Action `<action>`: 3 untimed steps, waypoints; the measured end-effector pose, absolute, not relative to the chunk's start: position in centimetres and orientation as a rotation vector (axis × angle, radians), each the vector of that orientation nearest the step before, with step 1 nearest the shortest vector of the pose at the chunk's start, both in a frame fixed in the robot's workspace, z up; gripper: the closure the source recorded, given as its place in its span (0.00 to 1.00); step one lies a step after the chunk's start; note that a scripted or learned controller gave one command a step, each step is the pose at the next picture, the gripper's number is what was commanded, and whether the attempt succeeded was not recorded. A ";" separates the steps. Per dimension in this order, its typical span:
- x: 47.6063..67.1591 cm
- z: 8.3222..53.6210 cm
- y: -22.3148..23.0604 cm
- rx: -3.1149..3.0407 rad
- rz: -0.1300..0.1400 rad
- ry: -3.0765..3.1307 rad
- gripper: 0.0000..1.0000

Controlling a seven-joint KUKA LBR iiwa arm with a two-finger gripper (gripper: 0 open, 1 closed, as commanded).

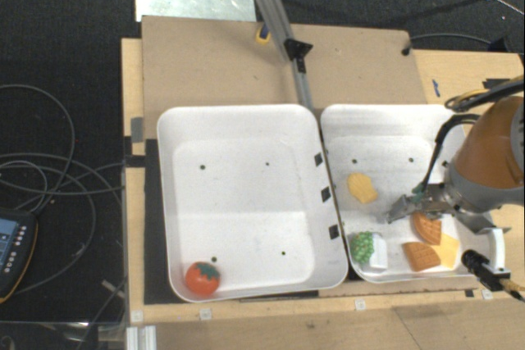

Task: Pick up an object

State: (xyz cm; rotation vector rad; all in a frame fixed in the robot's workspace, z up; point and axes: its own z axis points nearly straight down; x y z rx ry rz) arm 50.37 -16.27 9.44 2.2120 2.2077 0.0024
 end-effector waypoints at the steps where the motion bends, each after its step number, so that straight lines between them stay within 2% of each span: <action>1: 50.6 10.7 -16.3 2.207 0.008 2.204 1.00; 3: 51.2 19.7 -15.4 2.211 0.005 2.224 1.00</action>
